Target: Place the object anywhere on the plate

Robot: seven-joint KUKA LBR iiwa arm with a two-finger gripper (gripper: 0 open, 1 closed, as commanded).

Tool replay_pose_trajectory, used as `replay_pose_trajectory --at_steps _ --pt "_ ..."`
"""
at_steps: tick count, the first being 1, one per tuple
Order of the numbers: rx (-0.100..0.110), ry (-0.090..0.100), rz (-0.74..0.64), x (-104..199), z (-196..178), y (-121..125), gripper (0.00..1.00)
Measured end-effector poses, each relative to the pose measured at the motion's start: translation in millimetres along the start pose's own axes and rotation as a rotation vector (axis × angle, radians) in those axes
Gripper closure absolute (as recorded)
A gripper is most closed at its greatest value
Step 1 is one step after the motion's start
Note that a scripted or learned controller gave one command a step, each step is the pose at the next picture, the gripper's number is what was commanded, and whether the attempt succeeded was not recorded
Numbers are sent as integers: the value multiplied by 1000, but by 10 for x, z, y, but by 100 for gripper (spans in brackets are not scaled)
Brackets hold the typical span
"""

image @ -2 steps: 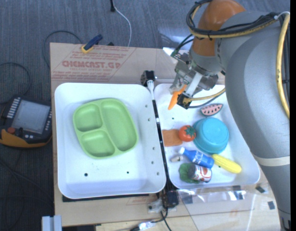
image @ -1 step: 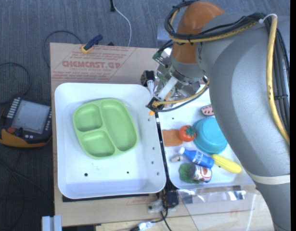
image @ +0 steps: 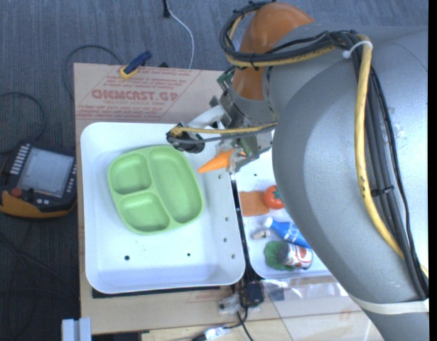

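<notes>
Carrot sits just off the upper right corner of the plate, above the ridge where the two bins meet. It looks pinched at its thick end by the gripper, whose fingers are closed on that end while the pointed tip sticks out free toward the plate. From my seat I read this as a held object in transit, not yet over the target.

What matters for the next move: the carrot's long axis runs roughly left to right, tip tilted a little down toward the plate, and the plate lies to the left and slightly below the gripper. The nearest compartment is the tall one on the plate's right side, close by the tip.

I judge a short carry leftward would bring the carrot over that compartment before letting go. The risk I see is release too early, with the carrot dropping on the bin floor beside the plate's rim, or rolling off the rim.
</notes>
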State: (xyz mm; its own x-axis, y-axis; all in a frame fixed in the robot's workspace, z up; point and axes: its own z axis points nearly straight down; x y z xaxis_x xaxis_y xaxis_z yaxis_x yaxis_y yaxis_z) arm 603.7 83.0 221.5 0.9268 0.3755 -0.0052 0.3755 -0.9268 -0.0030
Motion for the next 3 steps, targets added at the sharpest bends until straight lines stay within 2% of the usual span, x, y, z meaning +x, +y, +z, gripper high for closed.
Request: replay_pose_trajectory --at_steps 1,3 --pt "-2 -2 5 -12 6 29 0" --pt "-2 -2 5 -12 6 29 0"
